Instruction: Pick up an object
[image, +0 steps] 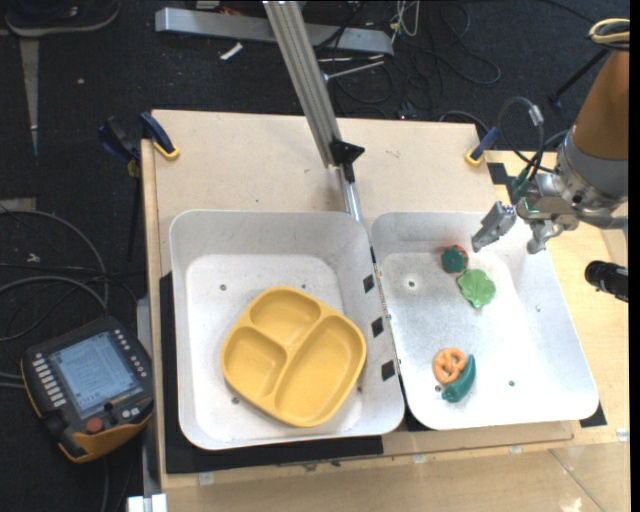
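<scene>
Fingers (518, 228) spread, apparently empty; teal toy (455, 259) just left, below, apart

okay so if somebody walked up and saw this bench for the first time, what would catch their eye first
Likely the yellow divided plate, which sits alone in the left bin. Next, the small toys in the right bin: a light green one, a dark green one, and an orange pretzel nearer the front. The gripper hangs over that bin's far right corner.
</scene>
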